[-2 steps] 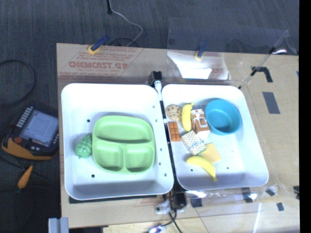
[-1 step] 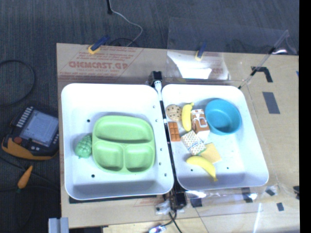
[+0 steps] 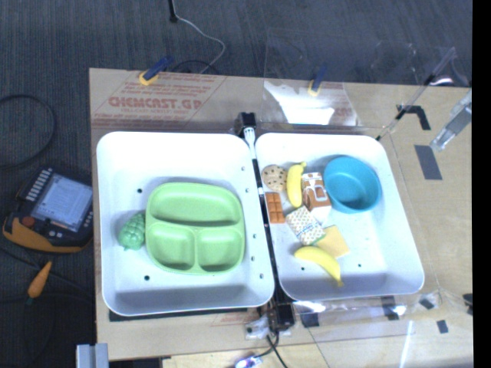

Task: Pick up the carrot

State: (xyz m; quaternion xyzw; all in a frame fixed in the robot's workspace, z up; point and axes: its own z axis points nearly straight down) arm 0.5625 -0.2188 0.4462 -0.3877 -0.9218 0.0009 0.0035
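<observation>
Floor: dark grey carpet [image 3: 77, 21] runs round the bench on the left and top, with a thin cable trailing across it.
Bench: a tan board [image 3: 169, 102] with red lettering along its upper left, holding both bins side by side.
Left bin [image 3: 115, 148]: white and shallow, holding a green divided plate [image 3: 196, 228] near its middle. A knobbly green vegetable toy [image 3: 132, 232] sits touching the plate's left edge.
Right bin [image 3: 399, 267]: white and shallow, with the small items clustered in its left half.
Blue bowl [image 3: 351, 182]: upright in the right bin's upper middle, to the right of the cluster.
Teach pendant [image 3: 55, 209]: on the carpet left of the bench, screen up.
Bananas: one banana [image 3: 294, 184] lies upright beside a small printed box [image 3: 314, 190]. A second banana [image 3: 321, 261] lies below the cluster, slanting toward the lower right.
Smaller pieces: a checkered packet [image 3: 304, 225] sits beside a yellow wedge [image 3: 334, 242]. A cookie [image 3: 273, 176] lies above a brown bar [image 3: 274, 206], against the bin's left wall.
Carrot [image 3: 40, 278]: an orange, tapered piece that looks like it lies on the carpet below the pendant, well apart from both bins.
Pincer: how far the gripper is open, and whether it has hold of anything, cannot be told.
</observation>
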